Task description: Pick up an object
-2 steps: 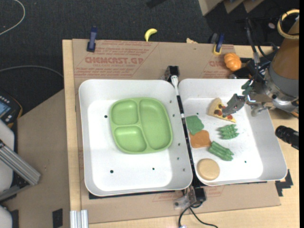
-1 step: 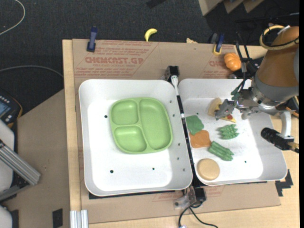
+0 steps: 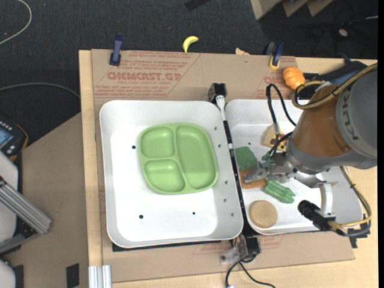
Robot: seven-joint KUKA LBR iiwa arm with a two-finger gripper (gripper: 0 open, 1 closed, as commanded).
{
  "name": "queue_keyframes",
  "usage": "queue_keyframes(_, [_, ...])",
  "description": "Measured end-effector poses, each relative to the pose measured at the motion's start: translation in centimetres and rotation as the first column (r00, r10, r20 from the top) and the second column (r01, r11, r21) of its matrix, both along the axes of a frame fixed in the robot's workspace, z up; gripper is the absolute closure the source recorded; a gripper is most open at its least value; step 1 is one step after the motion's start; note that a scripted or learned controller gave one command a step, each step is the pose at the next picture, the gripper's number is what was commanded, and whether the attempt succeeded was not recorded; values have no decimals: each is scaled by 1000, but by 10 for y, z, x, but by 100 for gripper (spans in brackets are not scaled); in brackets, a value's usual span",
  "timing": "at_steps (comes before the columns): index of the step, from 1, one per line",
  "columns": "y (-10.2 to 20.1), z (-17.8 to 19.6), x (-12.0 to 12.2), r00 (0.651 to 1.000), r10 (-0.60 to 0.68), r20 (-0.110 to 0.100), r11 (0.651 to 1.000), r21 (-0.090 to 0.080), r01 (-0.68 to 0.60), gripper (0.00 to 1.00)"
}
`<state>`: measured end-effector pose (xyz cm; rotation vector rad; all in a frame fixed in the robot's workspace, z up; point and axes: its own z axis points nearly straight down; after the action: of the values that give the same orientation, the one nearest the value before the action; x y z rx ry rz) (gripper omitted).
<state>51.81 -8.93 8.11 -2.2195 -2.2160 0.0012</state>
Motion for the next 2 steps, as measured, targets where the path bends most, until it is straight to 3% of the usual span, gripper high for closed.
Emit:
queue_keyframes(1, [3,109,-39,1000,1,11,1000,-4,-1,0])
queue_keyframes(2, [19,365,-37,1000,6,25,1000,-5,-5,0])
